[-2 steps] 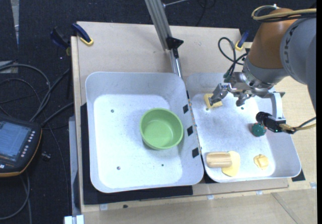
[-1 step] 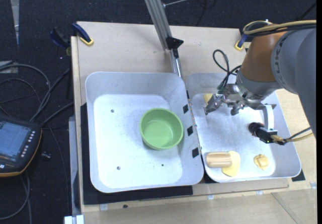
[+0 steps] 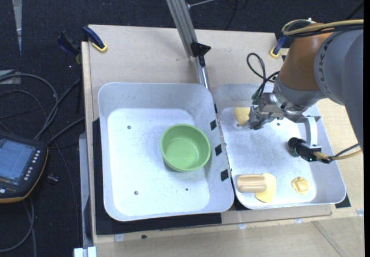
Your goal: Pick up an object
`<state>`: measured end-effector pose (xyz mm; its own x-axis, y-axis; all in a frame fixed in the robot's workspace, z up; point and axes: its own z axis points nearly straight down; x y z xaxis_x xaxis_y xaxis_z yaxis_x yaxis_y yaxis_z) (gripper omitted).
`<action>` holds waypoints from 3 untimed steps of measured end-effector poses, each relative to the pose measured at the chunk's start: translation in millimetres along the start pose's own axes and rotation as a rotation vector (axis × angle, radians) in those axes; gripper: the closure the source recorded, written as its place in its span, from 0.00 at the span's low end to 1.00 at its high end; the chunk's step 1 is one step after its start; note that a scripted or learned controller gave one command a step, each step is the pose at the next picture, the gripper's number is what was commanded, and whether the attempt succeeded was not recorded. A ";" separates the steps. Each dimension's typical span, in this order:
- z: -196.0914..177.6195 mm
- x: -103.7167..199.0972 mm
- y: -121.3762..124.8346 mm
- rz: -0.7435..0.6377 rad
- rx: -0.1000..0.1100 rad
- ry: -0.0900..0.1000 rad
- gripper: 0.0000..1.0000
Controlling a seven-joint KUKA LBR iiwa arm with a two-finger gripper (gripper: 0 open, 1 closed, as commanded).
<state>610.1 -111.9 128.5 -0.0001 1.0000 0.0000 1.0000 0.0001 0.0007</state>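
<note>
Hovering beside a yellow block (image 3: 241,115), the hand (image 3: 255,123) has an unreadable grip; green bowl (image 3: 185,147) well apart.

- A single fixed camera sits above the desk (image 3: 144,48) and looks down at a slant, so the far edge lies toward the top of the picture and the near edge toward the bottom.
- It stands far enough off to take in both white bins whole: the left bin (image 3: 115,134) and the right bin (image 3: 324,189), side by side mid-frame.
- Dark floor with cables borders the desk on the left and along the top.
- The arm (image 3: 324,65) enters from the picture's right.
</note>
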 end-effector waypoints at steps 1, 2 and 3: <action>-42.0 0.7 1.6 0.000 -0.002 0.000 1.00; -94.5 0.7 2.6 0.000 -0.004 -0.001 1.00; -106.3 51.0 -9.7 -0.004 -0.001 0.001 1.00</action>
<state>600.3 -60.9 234.8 -0.0044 1.0000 0.0011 1.0000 0.0044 0.0015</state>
